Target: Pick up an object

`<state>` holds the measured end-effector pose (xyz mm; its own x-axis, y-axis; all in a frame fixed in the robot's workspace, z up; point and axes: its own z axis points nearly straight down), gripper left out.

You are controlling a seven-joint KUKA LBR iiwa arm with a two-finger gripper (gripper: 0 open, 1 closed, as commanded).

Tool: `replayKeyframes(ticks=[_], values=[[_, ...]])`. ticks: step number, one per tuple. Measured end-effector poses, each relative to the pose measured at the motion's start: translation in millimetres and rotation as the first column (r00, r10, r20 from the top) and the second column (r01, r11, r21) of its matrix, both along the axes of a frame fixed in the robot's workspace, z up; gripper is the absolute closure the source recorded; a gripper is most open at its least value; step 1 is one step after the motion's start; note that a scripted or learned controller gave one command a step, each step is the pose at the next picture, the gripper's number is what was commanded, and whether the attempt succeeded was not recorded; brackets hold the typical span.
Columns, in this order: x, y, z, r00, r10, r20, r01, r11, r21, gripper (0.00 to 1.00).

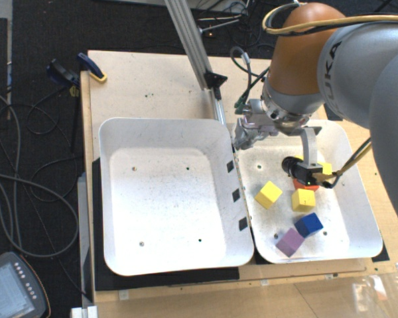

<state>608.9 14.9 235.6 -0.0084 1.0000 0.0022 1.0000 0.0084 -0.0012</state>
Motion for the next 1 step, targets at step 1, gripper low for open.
replayKeyframes(ticks=[1], values=[[2.1, 58.5, 9.0, 1.000, 0.000, 0.003, 0.000, 1.000, 0.000, 1.00]])
